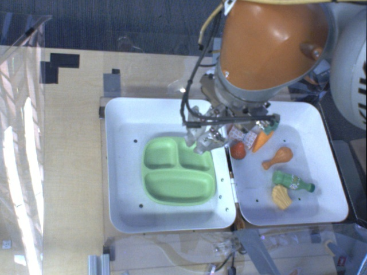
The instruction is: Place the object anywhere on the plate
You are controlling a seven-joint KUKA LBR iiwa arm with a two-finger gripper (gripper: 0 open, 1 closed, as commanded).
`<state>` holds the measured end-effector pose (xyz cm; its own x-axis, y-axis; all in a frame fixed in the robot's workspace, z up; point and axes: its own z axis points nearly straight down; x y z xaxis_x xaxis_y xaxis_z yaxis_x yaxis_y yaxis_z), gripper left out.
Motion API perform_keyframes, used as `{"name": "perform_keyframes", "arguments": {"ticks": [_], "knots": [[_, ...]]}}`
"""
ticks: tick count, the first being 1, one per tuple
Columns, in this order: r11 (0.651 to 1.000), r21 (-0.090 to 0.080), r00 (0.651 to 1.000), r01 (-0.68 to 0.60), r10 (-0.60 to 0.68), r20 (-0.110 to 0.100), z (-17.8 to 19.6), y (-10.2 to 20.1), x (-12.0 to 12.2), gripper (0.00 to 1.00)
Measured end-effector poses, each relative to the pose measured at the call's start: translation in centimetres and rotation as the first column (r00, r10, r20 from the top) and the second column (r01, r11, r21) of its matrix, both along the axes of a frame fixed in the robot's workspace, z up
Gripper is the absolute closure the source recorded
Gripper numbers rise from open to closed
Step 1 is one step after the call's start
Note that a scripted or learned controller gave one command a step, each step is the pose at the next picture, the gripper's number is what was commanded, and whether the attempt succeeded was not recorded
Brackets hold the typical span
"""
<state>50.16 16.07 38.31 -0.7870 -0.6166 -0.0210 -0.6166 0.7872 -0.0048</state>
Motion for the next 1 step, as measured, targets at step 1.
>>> {"name": "perform_keyframes", "arguments": {"ticks": [1], "knots": [[1.000,0.000,1.000,0.000,0.000,-0.002,-0.03,0.00,-0.02,0.00]]}}
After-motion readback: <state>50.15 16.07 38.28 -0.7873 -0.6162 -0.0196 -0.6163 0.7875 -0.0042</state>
